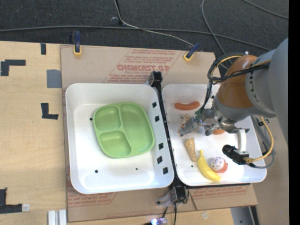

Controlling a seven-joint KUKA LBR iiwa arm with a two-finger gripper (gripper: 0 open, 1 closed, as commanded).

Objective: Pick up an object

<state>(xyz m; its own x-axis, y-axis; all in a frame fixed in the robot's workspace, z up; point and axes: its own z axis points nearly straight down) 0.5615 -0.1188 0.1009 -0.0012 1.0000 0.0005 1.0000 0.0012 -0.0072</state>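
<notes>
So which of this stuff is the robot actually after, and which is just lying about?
For the job:
gripper
hot dog
banana
cone
red and white ball

Lying about:
green divided plate
clamps
cables

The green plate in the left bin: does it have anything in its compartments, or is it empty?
Empty. All three compartments of the green plate show only bare green surface. It lies flat in the left bin, right side up.
</notes>
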